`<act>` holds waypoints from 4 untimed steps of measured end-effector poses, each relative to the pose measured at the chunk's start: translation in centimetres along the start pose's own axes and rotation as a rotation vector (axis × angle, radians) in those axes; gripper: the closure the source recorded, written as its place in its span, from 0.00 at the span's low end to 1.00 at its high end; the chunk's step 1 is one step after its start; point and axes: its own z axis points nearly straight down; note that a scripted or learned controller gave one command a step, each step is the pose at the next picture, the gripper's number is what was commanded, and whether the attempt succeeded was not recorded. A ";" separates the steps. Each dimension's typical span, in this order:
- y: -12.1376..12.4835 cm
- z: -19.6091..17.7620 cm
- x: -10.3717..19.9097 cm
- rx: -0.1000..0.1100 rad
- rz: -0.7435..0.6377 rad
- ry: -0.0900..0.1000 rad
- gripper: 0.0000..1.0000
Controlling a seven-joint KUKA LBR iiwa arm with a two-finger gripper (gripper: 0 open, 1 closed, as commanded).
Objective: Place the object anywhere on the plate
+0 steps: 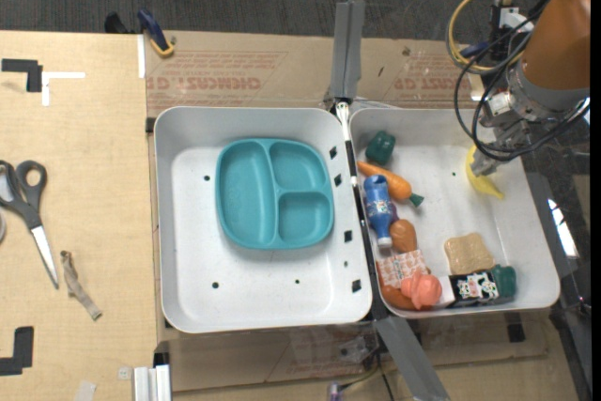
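A teal divided plate [275, 192] with three compartments lies in the left bin [188, 286], and nothing rests on it. My gripper [481, 166] hangs low over the right bin [441, 138], near its far right wall. A small yellow banana-like object [489, 185] lies on the bin floor directly under the gripper tip, touching or nearly touching it. The wrist hides the gripper's tip from above. The arm with its orange band [563, 38] comes in from the upper right.
Along the right bin's left side lie a dark green piece [380, 146], a carrot [390, 180], a blue bottle [377, 205] and a brown lump [404, 235]. Pink items [413, 282], a bread slice [468, 252] and a cow-patterned box [477, 286] sit at the front. Scissors [33, 216] lie on the bench at left.
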 end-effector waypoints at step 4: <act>-0.2 0.0 -2.9 -0.002 -1.129 0.000 1.00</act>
